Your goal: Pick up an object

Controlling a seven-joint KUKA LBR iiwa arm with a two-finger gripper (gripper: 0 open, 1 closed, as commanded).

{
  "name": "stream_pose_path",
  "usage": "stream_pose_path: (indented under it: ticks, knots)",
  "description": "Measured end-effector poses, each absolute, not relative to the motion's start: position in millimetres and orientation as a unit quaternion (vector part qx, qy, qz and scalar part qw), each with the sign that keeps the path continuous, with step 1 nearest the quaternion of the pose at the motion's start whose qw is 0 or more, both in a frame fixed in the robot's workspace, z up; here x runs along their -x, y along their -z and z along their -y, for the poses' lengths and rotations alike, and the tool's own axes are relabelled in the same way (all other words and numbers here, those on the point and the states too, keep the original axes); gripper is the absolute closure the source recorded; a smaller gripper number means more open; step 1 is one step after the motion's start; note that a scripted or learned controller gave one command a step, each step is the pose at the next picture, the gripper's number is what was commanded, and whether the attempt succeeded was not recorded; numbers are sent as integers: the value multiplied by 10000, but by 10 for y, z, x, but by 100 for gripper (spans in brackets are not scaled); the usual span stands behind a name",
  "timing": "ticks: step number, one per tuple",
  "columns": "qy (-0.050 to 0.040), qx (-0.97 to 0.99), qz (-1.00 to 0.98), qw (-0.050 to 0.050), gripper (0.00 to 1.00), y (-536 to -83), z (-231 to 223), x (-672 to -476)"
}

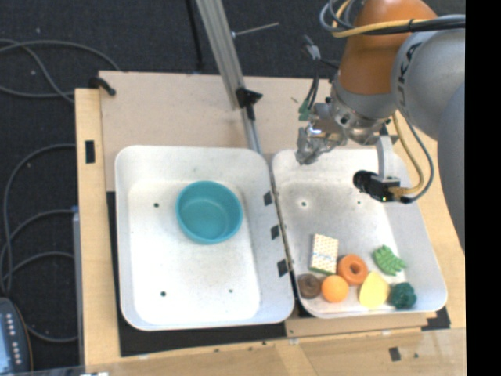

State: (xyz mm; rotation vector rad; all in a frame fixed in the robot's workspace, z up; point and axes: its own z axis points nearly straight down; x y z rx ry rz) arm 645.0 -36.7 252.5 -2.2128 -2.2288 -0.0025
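My gripper (309,149) hangs over the far left corner of the right bin (344,202), well away from the objects. Nothing shows between its fingers. Clustered at the bin's near end lie a pale dotted block (324,253), an orange ring (353,269), an orange ball (335,289), a brown ring (311,286), a yellow lemon-like piece (374,291), a light green piece (388,259) and a dark green piece (403,294).
A teal bowl (208,211) sits in the left bin (156,288). A slanted aluminium rail (227,61) with a black clamp stands behind the bins. The arm's orange band and grey body (391,45) loom over the right bin's far side.
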Motion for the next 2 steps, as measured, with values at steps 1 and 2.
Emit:
stream_pose_path:
  ticks: [1,2]
  knots:
    - [-2,7051,7091,5,100,-2424,-73,-6305]
    - [9,7042,7100,9,100,-2523,-573,-6139]
